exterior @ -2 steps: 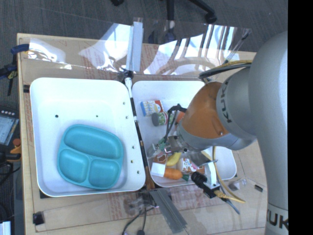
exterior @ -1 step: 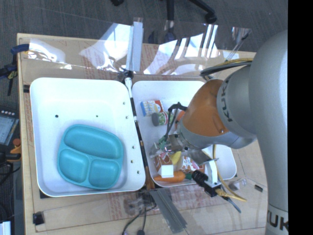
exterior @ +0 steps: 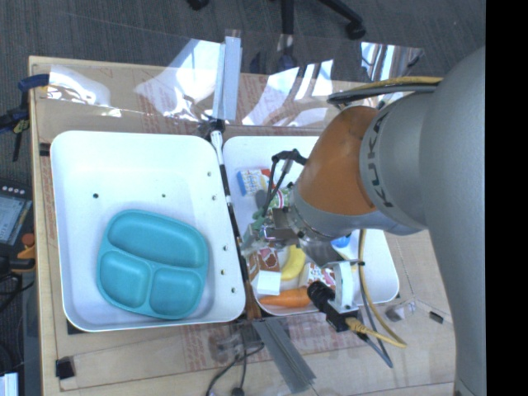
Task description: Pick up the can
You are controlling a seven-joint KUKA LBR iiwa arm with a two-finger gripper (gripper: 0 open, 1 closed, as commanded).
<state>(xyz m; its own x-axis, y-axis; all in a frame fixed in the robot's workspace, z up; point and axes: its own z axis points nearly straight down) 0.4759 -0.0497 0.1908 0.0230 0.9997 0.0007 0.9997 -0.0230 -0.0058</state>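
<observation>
The arm's orange band and grey wrist (exterior: 346, 180) hang over the right bin (exterior: 386, 280) and hide much of what lies in it. The gripper (exterior: 274, 221) points down at the bin's left side, close to the divider. Just below it lies a small reddish-brown object (exterior: 267, 259) that looks like the can, partly covered by the gripper body. Nothing can be made out between the fingers.
Around the can lie a yellow banana (exterior: 294, 262), a white block (exterior: 268, 284), an orange carrot (exterior: 285, 300) and a colourful packet (exterior: 251, 180). A blue item (exterior: 342, 242) peeks out under the wrist. The left bin (exterior: 74, 163) holds a teal divided plate (exterior: 153, 262).
</observation>
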